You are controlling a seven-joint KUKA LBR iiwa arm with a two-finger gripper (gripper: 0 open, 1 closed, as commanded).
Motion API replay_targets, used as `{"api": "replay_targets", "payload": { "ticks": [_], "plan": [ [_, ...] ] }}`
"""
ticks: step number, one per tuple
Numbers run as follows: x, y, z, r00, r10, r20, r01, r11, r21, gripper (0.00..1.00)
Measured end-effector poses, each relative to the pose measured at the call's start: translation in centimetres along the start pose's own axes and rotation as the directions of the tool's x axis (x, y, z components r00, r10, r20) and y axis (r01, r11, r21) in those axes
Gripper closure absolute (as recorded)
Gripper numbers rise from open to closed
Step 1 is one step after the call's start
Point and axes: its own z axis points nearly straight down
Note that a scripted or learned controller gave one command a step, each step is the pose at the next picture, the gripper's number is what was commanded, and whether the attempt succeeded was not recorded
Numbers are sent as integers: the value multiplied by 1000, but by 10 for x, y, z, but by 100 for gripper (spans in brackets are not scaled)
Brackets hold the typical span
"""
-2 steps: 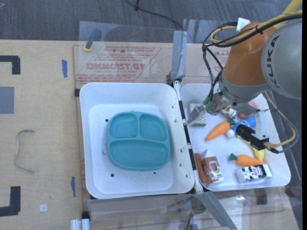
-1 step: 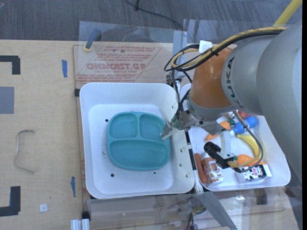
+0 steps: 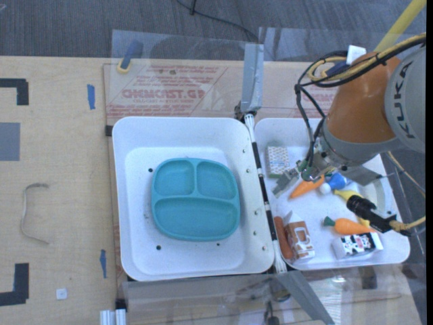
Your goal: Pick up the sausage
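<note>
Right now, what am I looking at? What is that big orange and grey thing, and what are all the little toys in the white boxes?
You are looking down from a camera fixed above a wooden bench. The big grey and orange thing is a robot arm. It reaches in from the right side of the picture, and a program moves it.

On the bench sit two shallow white bins side by side. The left bin holds a teal plate with three sections. The right bin holds toy food and small boxes: two toy carrots, one near the middle and one lower down, and a reddish-brown piece at the bin's left wall that may be the sausage the robot should pick up.

The arm hangs over the right bin. I cannot see it holding anything.
</note>
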Motion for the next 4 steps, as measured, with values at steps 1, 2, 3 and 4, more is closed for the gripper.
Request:
{"api": "replay_targets", "payload": {
  "ticks": [1,2,3,4],
  "plan": [
    [29,-9,0,1000,-9,-4,9,1000,4,0],
    [-40,-72,74,999,-41,-4,41,999,3,0],
    [-43,-56,94,999,34,-1,-34,999,-3,0],
    [-46,-55,85,999,40,4,-40,999,-10,100]
  ]
}}
